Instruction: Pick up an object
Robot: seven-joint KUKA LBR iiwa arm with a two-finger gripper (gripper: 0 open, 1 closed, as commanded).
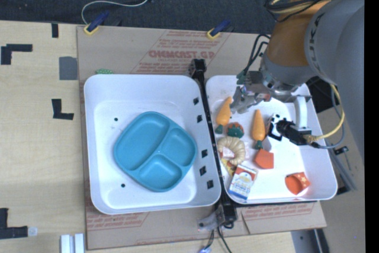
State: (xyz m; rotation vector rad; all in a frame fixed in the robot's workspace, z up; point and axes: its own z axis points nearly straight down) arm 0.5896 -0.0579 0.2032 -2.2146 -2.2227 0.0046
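My gripper point(241, 102) hangs over the upper left part of the right bin point(317, 154), just right of an orange carrot point(224, 111). A second carrot point(258, 125) lies right below it. Around them lie a small green and red piece point(235, 129), a pale ring-shaped pastry point(231, 149), a red-orange block point(265, 159), a small carton point(242, 181) and an orange piece point(297, 182). I see nothing lifted off the bin floor.
The left bin point(98, 127) holds a blue divided plate point(155, 151). A black divider point(204, 121) runs between the bins. The arm's orange band point(293, 38) and grey body hang over the right bin's back right corner, with a black cable fitting point(283, 128) near the second carrot.
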